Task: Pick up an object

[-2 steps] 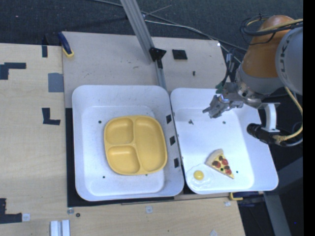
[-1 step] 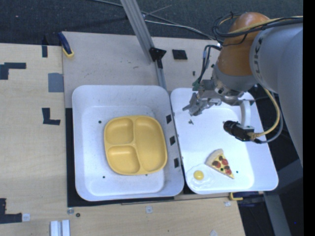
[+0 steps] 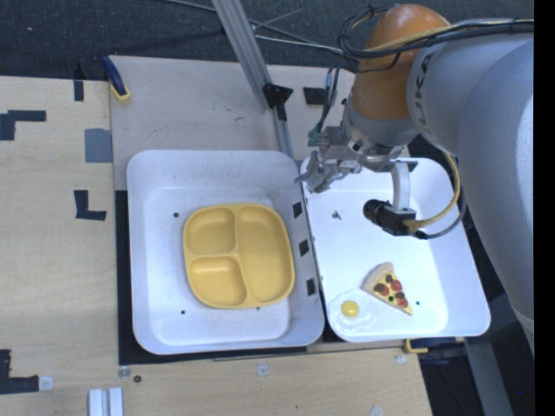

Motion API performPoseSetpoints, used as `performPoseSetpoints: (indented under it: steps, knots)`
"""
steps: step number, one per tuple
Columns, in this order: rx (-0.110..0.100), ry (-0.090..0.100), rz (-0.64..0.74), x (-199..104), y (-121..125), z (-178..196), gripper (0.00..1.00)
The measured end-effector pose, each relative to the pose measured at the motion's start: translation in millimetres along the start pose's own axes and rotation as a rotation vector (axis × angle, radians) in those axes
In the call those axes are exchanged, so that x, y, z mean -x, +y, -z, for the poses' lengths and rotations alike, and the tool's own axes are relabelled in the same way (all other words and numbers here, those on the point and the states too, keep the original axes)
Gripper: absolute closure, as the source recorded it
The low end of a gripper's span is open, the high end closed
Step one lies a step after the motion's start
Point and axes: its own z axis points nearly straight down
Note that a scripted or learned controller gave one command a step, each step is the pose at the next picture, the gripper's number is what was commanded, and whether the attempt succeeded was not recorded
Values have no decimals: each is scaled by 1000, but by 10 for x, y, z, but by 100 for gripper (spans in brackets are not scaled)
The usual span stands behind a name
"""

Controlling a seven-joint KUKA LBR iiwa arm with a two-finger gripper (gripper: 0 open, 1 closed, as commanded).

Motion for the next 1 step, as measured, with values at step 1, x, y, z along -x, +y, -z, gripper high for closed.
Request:
performPoseSetpoints:
  steps: [1]
  knots:
    - [0,0,0,-564,146,84,100]
